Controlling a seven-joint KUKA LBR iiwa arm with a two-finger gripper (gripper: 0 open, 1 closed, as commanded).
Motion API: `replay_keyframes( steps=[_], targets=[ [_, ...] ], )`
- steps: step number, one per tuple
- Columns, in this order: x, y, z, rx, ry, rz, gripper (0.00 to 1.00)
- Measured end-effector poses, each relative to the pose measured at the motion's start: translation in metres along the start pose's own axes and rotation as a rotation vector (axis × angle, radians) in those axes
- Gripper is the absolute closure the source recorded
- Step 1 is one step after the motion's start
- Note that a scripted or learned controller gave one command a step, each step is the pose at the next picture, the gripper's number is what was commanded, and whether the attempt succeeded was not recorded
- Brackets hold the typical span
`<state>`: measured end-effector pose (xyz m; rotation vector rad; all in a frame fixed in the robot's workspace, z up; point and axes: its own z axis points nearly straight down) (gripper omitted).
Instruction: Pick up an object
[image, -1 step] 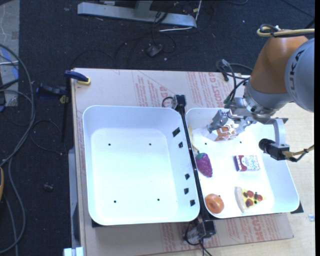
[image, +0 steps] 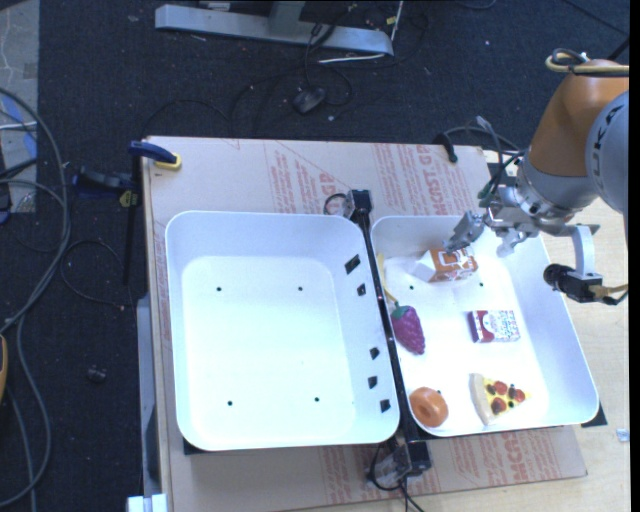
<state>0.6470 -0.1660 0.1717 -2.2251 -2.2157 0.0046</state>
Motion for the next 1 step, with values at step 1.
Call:
replay_keyframes(
  steps=[1],
  targets=[
    [-0.0489, 0.0053, 0.0637, -0.012, -0.002, -0.006, 0.0]
  ],
)
